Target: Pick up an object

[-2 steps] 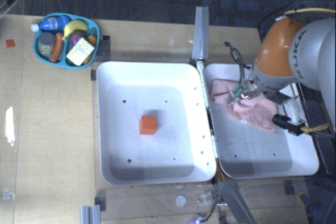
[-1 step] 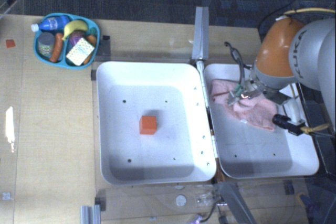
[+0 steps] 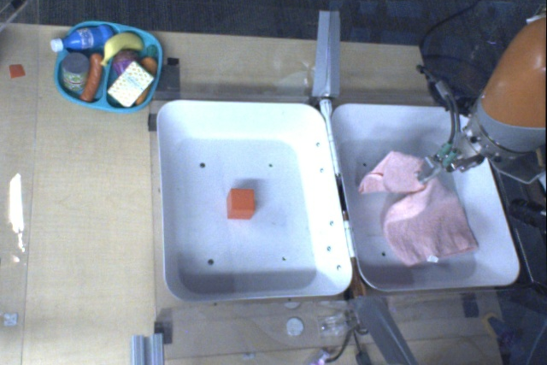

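Note:
A pink cloth (image 3: 417,214) lies crumpled in the right bin (image 3: 504,269), spread from its middle toward the front right. My gripper (image 3: 434,168) hangs low over the cloth's upper right part, at or just above the fabric, with the arm's orange band behind it at the right edge. A small orange cube (image 3: 242,203) sits alone near the middle of the left bin (image 3: 184,269), far from the gripper.
A blue dish (image 3: 61,81) with several toy foods stands on the bench at the back left. A metal post (image 3: 326,55) rises behind the gap between the bins. Black cables (image 3: 444,30) loop at the back right.

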Controlling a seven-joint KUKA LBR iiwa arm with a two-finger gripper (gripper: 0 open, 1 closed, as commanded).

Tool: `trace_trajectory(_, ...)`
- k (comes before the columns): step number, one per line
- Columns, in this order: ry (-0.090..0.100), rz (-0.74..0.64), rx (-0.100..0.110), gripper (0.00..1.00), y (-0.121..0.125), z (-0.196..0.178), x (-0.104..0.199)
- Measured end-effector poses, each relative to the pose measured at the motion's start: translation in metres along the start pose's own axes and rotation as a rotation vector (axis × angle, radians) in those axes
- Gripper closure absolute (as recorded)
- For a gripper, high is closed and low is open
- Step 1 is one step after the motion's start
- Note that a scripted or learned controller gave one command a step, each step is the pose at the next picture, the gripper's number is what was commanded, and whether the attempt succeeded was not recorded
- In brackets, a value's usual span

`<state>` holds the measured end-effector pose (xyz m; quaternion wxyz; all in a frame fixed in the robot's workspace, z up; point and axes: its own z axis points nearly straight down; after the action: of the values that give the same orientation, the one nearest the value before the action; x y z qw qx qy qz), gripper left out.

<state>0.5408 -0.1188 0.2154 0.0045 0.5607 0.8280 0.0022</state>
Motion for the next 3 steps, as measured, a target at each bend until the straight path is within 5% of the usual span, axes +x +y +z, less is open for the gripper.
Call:
trace_trajectory(1, -0.003, 0.006, -0.005, 0.0, 0.028, -0.16, -0.001)
trace_trajectory(2, 0.003, -0.033, 0.004, 0.0, 0.022, 0.011, -0.003)
trace_trajectory(3, -0.005, -0.147, -0.008, 0.0, 0.01, 0.115, -0.012)
